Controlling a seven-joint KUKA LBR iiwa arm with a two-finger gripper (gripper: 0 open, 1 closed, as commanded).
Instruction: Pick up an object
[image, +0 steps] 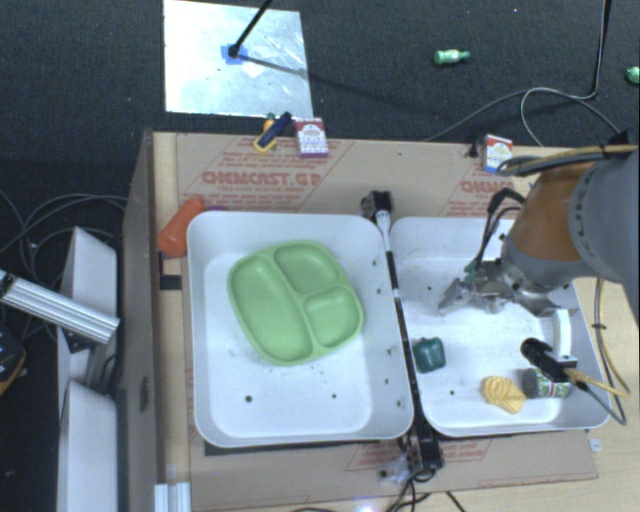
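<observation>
We read the gripper (470, 300) as spread open and grasping nothing, low over the bare floor of the right bin (440, 238), a little toward 12 o'clock from that bin's centre. No object lies between its fingers, so the pick is not yet made.

Two candidates lie in this bin. The small green object (428, 353) sits at about 7 o'clock from the gripper, close to the bin's left wall. The yellow object (503, 392) sits at about 5 o'clock, near the front rim. The green divided plate (295, 300) lies in the left bin (300, 222), well apart from the gripper and, we judge, too broad and flat for a good grasp.

To do this step well, we would pick one target and centre the open jaws squarely over it before descending. The green one looks the nearer (though the wall beside it may crowd one finger), so we would turn the jaws to close along the wall, not across it. We would close only once both fingers straddle the object, then lift straight up.
</observation>
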